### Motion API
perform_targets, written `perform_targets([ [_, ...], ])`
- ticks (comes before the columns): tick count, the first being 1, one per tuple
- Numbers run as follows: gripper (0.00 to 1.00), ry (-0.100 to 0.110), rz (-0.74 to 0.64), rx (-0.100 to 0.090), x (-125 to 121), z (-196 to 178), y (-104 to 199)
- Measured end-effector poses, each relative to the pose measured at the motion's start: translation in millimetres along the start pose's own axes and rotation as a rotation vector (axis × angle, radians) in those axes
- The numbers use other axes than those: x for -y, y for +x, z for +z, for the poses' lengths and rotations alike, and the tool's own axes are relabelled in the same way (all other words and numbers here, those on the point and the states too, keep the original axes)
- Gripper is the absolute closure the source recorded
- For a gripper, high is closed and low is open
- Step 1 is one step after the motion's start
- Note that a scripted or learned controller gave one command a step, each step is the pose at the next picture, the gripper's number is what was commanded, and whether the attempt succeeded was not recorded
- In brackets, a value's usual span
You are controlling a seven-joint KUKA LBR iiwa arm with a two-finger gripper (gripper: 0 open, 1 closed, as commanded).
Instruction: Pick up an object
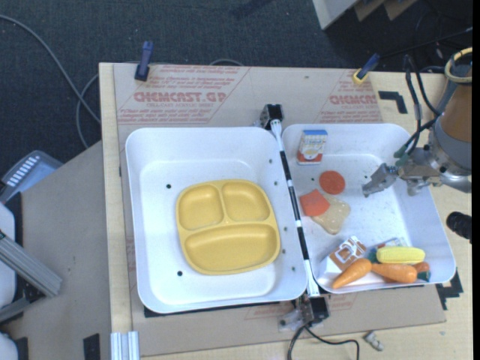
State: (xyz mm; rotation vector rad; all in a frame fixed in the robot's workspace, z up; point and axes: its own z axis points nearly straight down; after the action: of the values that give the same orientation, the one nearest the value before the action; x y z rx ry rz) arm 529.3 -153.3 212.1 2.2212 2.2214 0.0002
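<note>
The right bin [420, 223] holds several toy foods. A small milk carton [312, 145] stands at its back left, with a red disc [331, 181] in front of it. Below the disc lie a red-orange wedge [314, 202] and a pale slice [334, 216]. At the bin's front sit a small brown-and-white snack [347, 252], two carrots [352, 273] [396, 272] and a yellow corn cob [400, 255]. My gripper [381, 179] hovers over the middle of the right bin, to the right of the red disc, with nothing seen between its fingers.
The left bin [150, 201] holds a yellow divided plate [227, 225]. A black rod [289, 193] runs along the seam between the bins. Blue clamps [142, 60] [366, 67] sit at the board's back edge. The arm's wrist [450, 137] comes in over the right bin's right rim.
</note>
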Motion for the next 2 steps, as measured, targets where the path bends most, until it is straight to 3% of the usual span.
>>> perform_targets([
  [1,0.0,0.002,-0.001,0.0,-48,119,61],
  [2,0.0,-0.001,-0.001,0.001,-83,128,54],
])
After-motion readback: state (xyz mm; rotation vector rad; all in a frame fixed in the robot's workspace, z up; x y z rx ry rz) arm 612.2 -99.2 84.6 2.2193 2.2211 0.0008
